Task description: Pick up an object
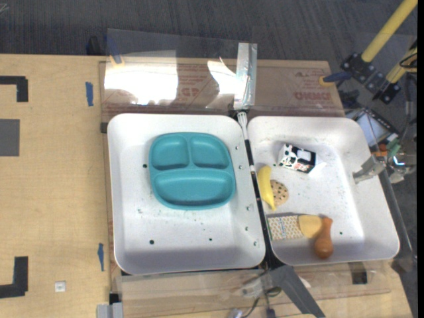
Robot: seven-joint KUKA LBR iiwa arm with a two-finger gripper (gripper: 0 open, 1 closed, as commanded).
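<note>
We're at the very start here: nothing is lifted, and the gripper [387, 166] sits at the right rim of the right bin [351, 244], low and partly cut off by the frame edge. Whether it is open or closed, I cannot tell from this angle.

So the step in hand looks like the approach. The next move calls for picking a target and coming across over the bin floor before descending.

What's on offer? In the right bin, a black-and-white patterned item [297, 158] lies toward the far side, well apart from the rest. Against the left wall rests a yellow banana [265, 184], touching a speckled cookie [279, 192]. Near the front edge, a patterned flat piece [283, 227], a yellow chunk [309, 226] and a brown pear-shaped toy [324, 238] crowd together.

The left bin [132, 244] carries a teal divided plate [192, 169], centred toward its far side.

The isolated patterned item seems the cleanest grab.
</note>
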